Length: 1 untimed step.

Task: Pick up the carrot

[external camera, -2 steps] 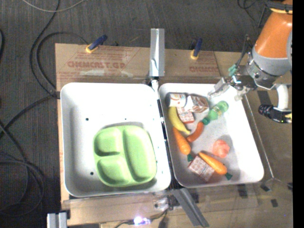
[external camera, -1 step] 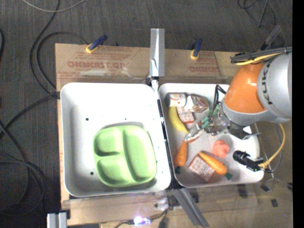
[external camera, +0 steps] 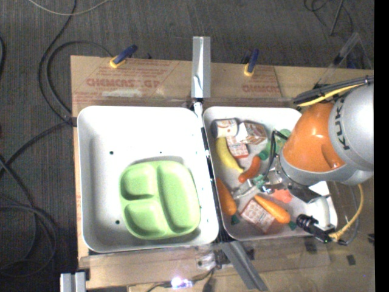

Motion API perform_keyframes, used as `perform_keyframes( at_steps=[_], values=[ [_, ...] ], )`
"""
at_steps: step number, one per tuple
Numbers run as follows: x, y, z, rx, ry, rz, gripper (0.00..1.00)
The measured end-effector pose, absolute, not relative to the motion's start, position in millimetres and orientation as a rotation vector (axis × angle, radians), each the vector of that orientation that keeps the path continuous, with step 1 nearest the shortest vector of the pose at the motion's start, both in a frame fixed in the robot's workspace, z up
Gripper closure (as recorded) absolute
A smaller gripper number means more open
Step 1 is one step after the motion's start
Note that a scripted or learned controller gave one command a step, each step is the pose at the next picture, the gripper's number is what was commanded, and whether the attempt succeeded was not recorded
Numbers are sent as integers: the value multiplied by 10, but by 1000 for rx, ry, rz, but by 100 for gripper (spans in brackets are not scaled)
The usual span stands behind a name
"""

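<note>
Down in the right bin (external camera: 316, 230), the pincer (external camera: 265, 183) hangs above a carrot (external camera: 273, 208); its opening cannot be told.

A green divided plate (external camera: 160, 199) is being held in the left white bin (external camera: 97, 132). In the right bin (external camera: 255, 111), a banana (external camera: 225, 154) and small food cartons (external camera: 258, 215) are being kept jumbled together.
</note>
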State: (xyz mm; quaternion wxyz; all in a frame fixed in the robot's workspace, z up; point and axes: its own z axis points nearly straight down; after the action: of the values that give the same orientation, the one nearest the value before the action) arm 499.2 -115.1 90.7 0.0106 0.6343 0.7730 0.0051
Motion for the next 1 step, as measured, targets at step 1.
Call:
perform_keyframes(
  at_steps=[1],
  values=[
    [4999,-1157,977,1982,2413,15,100]
  ],
)
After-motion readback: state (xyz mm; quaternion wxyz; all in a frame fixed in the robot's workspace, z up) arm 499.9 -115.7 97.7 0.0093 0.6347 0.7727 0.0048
